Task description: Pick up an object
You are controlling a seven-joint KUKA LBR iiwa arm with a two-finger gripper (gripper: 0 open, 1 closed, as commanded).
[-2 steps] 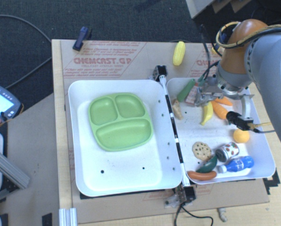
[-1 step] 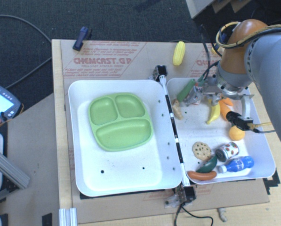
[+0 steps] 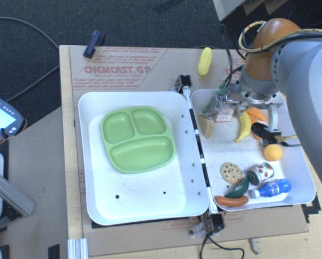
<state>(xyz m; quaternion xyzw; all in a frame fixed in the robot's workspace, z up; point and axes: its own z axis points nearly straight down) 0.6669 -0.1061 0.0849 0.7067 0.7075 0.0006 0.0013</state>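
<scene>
One gripper (image 3: 231,99) hanging over the right bin (image 3: 306,185).
Its grip state is showing unclear; a banana (image 3: 243,127) is lying just below-right of it.

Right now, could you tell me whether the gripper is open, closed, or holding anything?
Gripper: low over the far end of the right bin, beside the banana; open or closed cannot be told.

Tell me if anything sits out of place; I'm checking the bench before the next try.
Yes. A yellow corn cob lies on the brown board above the right bin, outside both bins, while the other toy foods lie inside that bin. A blue clip sits askew at the board's top-left edge.
</scene>
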